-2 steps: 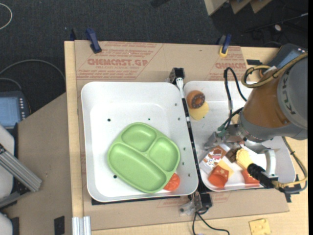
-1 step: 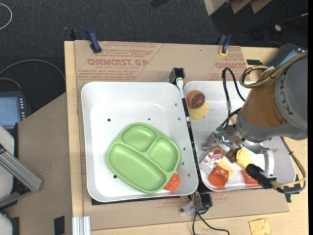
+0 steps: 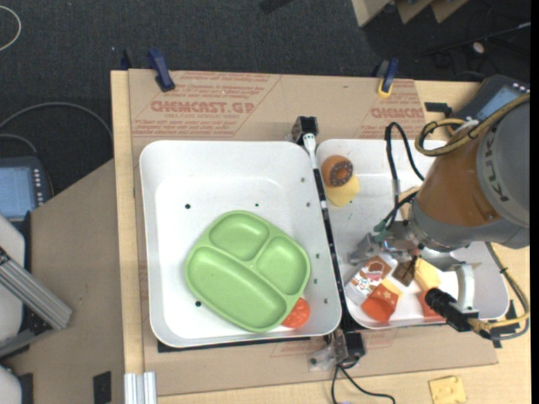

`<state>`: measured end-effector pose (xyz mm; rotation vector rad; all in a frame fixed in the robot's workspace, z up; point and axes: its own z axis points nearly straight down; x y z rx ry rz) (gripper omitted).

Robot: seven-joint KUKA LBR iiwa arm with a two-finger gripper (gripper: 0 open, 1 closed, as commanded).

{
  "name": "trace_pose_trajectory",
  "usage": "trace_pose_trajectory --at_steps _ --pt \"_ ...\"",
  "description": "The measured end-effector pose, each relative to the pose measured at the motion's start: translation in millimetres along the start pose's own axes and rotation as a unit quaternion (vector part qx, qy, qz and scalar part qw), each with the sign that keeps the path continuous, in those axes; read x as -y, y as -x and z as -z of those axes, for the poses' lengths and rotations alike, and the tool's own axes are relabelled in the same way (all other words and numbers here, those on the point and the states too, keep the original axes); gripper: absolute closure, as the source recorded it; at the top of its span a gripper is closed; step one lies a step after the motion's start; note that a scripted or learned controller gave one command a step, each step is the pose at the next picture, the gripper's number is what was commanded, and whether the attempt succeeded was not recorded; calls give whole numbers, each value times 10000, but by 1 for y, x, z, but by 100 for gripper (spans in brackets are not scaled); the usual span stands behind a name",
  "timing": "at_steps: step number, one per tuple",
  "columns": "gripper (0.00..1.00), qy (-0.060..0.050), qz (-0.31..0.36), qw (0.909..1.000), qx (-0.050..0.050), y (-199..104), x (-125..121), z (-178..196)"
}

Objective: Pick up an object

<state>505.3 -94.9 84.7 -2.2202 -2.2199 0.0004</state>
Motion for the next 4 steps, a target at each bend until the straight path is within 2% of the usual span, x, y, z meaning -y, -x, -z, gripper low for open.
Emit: trace_pose_trajectory --at_steps 2,3,4 --pt "0 13 -6 10000 1 2 8 0" --pt "100 44 -6 10000 12 2 7 11" --pt "100 69 0 10000 21 11 22 126"
